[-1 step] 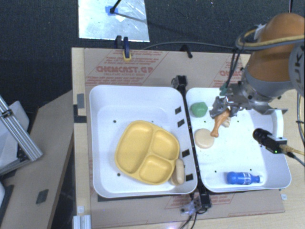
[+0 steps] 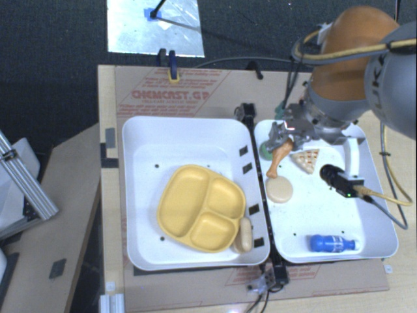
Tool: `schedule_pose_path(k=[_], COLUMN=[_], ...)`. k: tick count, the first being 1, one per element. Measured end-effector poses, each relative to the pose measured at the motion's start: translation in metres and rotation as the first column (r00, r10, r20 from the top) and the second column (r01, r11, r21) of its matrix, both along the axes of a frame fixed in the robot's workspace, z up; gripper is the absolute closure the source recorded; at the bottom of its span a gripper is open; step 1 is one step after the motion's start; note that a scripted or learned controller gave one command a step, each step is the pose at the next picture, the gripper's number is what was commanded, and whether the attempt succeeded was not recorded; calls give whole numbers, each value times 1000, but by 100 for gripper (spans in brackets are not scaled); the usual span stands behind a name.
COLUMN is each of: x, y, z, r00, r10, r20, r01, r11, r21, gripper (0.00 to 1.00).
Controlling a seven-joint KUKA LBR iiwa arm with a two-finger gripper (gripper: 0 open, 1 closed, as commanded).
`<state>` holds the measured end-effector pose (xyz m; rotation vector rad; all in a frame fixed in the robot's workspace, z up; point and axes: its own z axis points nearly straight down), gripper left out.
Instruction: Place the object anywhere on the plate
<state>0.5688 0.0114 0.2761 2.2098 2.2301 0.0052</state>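
Left bin (image 2: 150, 149): we noted a yellow divided plate (image 2: 189, 201) lying near the middle, slightly toward the front-right corner.
Plate contents: the three compartments were bare as far as we could see.
Beige roll (image 2: 244, 235): it lay in the left bin against the plate's rim, close to the bin's front-right corner.
Arm (image 2: 352, 51): it reached over the back edge of the right bin (image 2: 313, 207).
Gripper (image 2: 281, 135): it was low over the right bin's back-left corner; we could not tell whether it was apart or together.
Tan stick-shaped object (image 2: 279, 158): it lay slanted in the right bin by the left wall, its upper end right at the gripper. We could not tell if it was gripped.
Green piece (image 2: 266, 150): just beside the stick, at the left wall.
Waffle-patterned wedge (image 2: 306, 160): near the stick, on its right.
Pale round disc (image 2: 280, 190): just in front of the stick's lower end.
Blue bottle (image 2: 332, 243): on its side along the right bin's front edge.
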Motion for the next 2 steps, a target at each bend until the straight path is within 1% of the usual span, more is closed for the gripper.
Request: schedule_pose_path(k=[1,2], x=[16,36], y=[41,87], z=[-19,-19], r00=[1000,1000], r10=[-1,0], r20=[-2,-1], r01=[1,0], r11=[1000,1000], r21=[0,1], gripper=[100,100])
